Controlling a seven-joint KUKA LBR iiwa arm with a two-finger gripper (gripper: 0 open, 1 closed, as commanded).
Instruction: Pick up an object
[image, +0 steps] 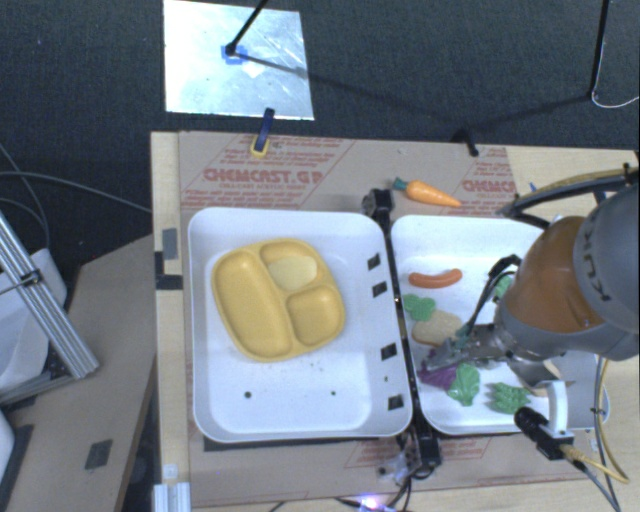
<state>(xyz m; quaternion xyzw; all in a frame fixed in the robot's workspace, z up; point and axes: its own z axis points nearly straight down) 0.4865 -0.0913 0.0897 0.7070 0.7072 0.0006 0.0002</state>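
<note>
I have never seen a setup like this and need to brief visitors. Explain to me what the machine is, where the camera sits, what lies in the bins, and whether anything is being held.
One camera looks down at a slant on a bench with two shallow white bins. The grey robot arm with the orange band reaches in from the right. Its end effector, the grasping part, sits low in the right white bin, among toy food.

The left white bin holds a yellow plastic divided tray.

The right bin holds an orange-red toy sausage, a tan bread-shaped piece, a purple leafy piece and green leafy pieces. An orange toy carrot lies outside the bins on the cardboard behind them.

I cannot tell whether anything is gripped.
</note>
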